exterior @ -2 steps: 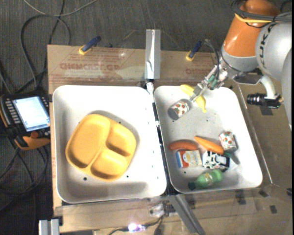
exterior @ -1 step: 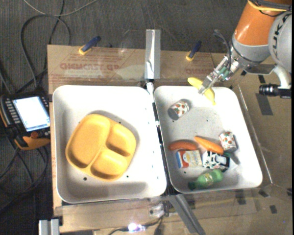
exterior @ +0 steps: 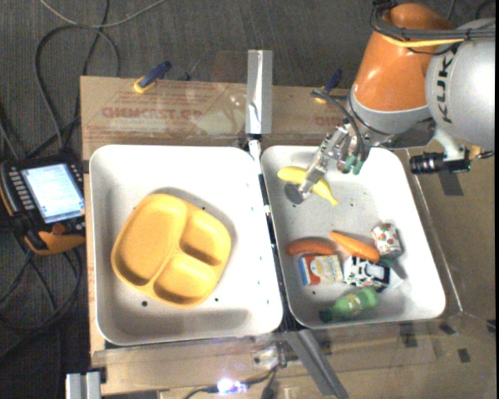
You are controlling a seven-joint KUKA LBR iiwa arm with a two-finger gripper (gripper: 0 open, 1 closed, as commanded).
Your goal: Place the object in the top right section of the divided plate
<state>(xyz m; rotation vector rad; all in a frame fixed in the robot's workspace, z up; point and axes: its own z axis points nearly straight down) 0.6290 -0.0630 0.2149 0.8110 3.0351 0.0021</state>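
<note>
A yellow divided plate lies in the left bin, tilted so its two small sections face right and its large section faces left. A yellow banana lies at the back left of the right bin. My gripper hangs right over the banana, open, with one long grey finger crossing the fruit and the other, teal-tipped finger further right. Nothing is between them. The banana's middle is hidden by the finger.
At the front of the right bin lie a hot dog, a carrot, a small carton, a can, a black-and-white item and a green bottle. A tablet sits left of the bench.
</note>
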